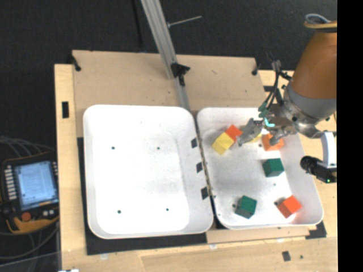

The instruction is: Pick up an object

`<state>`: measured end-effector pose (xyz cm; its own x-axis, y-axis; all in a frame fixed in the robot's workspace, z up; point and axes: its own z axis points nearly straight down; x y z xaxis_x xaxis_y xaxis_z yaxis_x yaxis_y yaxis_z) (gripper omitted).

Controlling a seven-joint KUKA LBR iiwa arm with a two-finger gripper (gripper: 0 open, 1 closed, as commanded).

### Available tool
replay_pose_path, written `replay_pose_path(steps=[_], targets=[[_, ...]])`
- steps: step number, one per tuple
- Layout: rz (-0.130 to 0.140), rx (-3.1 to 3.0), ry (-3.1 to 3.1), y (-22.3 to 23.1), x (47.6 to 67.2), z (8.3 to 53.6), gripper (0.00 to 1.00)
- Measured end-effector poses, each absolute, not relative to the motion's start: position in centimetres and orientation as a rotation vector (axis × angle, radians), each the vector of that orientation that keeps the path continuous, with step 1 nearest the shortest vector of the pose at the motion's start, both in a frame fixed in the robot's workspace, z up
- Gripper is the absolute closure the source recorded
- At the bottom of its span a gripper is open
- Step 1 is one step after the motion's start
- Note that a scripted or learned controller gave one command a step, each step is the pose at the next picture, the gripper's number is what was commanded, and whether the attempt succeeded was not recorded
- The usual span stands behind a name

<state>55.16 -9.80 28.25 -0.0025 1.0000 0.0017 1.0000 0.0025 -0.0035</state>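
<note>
Gripper (249,134) hovers beside small yellow block (222,144), orange block (232,133)

Arm reaching in from the right, wrist low and tilted leftward.

Grey upper body with the broad orange band (316,61) at the right edge, narrowing down through a grey wrist (300,109) hung with cables. Gripper (249,134) angled down and to the left from that wrist, metal fingers (247,132) slanting out ahead of it. Opening between the jaws too small and blurred to judge. Nothing seen clearly between them.
</note>
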Motion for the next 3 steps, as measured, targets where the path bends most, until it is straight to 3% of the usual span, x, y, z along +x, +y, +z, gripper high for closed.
replay_pose_path(steps=[1,2,3], targets=[[-0.002,-2.222,-2.222,-9.9,55.2,28.4,0.0],[0.006,-2.225,-2.215,-9.4,56.0,23.3,0.0],[0.007,-2.222,-2.217,-9.2,55.7,19.0,0.0]])
